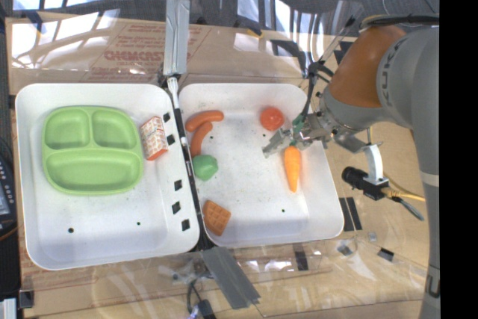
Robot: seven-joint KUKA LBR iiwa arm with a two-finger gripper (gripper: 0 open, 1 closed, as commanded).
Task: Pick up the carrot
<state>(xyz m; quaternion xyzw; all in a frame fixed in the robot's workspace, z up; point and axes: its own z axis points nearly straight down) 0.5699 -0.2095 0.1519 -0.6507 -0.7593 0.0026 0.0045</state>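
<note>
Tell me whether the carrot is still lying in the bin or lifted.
Lying in the right bin. The carrot rests flat on the floor, leafy end at the gripper; no lift visible.

1. The table [246,37] is a brown, cardboard-coloured surface with faint red printing near its far left, seen at a slant from above.
2. Two shallow white bins rest directly on it, side by side and touching along their inner edges: the left bin [30,183] and the right bin [321,205].
3. A strip of grey tape [176,33] runs from the far edge down to the seam between the bins.
4. More grey tape [231,276] lies at the near edge below the seam.
5. Small dark tape pieces [385,255] sit at the near right.
</note>
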